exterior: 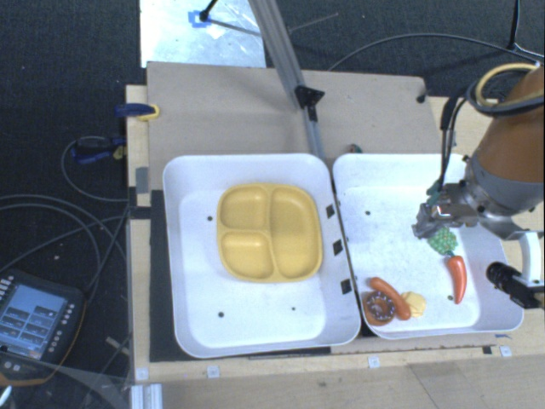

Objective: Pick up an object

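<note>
Toys are gathered in the right bin [400, 186], where the gripper [436, 220] is lowered over the white floor from the arm [511, 156] reaching in at the right. Whether the gripper is parted or closed cannot be told — its end is seen as a dark, blurred mass, and nothing is seen clamped in it. Just below the gripper and slightly to its right, a green leafy piece [443, 243] is found, touching or nearly touching the gripper's lower edge; which of the two cannot be told. Below that, an orange carrot [458, 278] is laid upright along the bin floor, its tip pointing toward the near rim. Further below the gripper and to its left, a red sausage [390, 297] is laid at a slant, with a brown doughnut [377, 308] touching its lower side and a pale yellow piece [415, 303] just beside its right end. Well to the left of the gripper, the left bin [192, 313] is seen, and in it a yellow divided plate [270, 232] — three compartments, lying flat. Both bins are carried side by side on the tan worktop [221, 109].
</note>
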You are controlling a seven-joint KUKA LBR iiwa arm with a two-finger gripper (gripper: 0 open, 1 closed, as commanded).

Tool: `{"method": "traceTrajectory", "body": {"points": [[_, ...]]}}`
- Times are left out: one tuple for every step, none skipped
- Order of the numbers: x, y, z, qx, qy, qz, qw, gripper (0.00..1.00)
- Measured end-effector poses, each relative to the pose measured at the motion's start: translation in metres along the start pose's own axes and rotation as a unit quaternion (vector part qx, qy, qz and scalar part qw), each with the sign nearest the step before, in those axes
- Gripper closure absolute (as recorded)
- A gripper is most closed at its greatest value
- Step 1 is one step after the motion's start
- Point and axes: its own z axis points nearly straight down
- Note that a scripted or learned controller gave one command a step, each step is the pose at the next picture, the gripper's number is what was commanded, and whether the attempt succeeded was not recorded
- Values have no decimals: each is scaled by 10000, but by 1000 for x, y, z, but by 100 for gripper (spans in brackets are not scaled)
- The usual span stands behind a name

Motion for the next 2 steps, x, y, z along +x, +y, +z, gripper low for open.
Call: {"method": "traceTrajectory", "body": {"points": [[55,23,0,7,14,-28,10000,100],[100,47,-2,5,13,-25,10000,100]]}}
